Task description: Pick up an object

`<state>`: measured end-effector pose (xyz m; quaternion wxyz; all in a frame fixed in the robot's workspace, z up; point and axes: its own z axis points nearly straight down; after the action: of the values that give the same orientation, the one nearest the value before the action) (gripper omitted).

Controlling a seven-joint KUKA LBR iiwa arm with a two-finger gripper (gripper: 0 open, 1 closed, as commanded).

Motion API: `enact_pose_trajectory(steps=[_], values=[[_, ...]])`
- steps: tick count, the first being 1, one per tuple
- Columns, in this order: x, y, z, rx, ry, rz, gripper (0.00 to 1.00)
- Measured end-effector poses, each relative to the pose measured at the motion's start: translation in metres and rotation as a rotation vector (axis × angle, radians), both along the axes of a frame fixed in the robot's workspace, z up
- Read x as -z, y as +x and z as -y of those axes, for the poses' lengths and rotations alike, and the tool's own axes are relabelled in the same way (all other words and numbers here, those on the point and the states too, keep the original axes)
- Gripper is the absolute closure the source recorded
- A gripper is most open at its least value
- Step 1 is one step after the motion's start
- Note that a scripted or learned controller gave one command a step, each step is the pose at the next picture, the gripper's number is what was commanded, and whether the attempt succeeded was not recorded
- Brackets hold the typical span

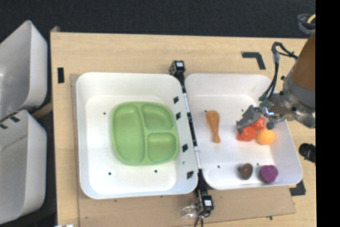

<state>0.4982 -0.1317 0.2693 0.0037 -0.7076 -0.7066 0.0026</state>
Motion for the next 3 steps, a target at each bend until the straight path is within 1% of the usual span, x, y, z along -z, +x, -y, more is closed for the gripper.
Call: enact_pose_trajectory(steps=[1,2,3], values=[[-0.005,0.002,0.0,-0.003,-0.002,0.01,0.0],[0.044,0.005,-0.007,0.0,-0.002,0.006,0.0],[0.108,0.006,-0.007,0.0,-0.002,0.003,0.0]])
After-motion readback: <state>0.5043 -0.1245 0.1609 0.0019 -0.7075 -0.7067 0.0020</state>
